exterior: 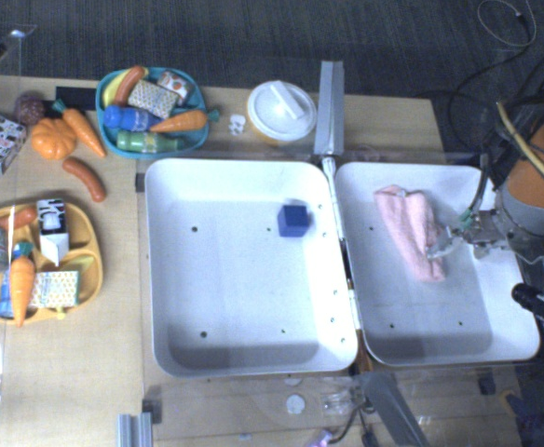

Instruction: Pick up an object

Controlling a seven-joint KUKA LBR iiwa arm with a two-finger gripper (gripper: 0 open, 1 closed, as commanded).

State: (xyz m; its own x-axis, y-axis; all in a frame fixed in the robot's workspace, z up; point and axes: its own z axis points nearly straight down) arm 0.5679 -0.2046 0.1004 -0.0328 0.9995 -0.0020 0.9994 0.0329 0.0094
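I am working in a robotics laboratory. My wooden worktop (114, 343) carries two white bins (244, 268) on metal framing, with trays of toy food (151, 110) alongside. Loose cables (510, 12) trail over grey carpet (253, 17).

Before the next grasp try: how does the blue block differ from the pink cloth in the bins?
The blue block is small, boxy and rigid-looking; the pink cloth is larger, long and crumpled. The block lies in the left bin, well apart from the gripper; the cloth lies in the right bin, with the gripper at its right edge. Both rest on a white bin floor.
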